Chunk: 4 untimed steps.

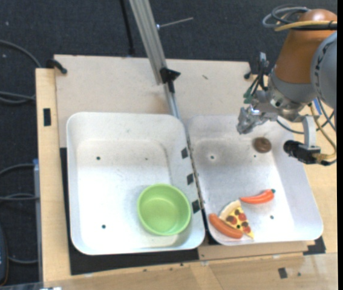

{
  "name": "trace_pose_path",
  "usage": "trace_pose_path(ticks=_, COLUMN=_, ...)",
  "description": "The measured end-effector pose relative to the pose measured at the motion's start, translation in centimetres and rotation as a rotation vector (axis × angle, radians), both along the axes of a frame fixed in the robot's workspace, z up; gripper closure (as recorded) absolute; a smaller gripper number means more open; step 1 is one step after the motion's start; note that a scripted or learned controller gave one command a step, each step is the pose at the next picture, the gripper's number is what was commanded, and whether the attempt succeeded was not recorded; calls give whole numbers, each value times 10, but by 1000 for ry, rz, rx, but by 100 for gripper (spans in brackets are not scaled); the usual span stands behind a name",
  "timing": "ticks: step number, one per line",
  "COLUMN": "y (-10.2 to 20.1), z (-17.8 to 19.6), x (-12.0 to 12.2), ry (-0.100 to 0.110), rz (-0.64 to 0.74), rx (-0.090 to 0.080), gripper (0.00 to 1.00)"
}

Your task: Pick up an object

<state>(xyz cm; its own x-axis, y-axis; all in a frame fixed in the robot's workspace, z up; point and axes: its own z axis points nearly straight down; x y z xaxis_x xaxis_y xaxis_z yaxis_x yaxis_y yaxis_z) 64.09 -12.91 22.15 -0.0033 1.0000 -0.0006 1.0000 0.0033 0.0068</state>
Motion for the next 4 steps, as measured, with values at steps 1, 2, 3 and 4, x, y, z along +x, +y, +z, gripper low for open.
trace_pose_path(ticks=1, y=-5, z=47, x=7, ry=0, rz=2, rx=-1, gripper=100)
trace_pose_path(ticks=2, y=42, z=48, x=-9, ry=6, rz=3, rx=1, gripper=100)
trace_pose_path(ticks=3, y=95, z=43, x=-5, ry=7, rz=3, rx=1, gripper=100)
trace_pose_path(ticks=4, y=145, z=28, x=-11, ry=8, rz=3, rx=0, gripper=100)
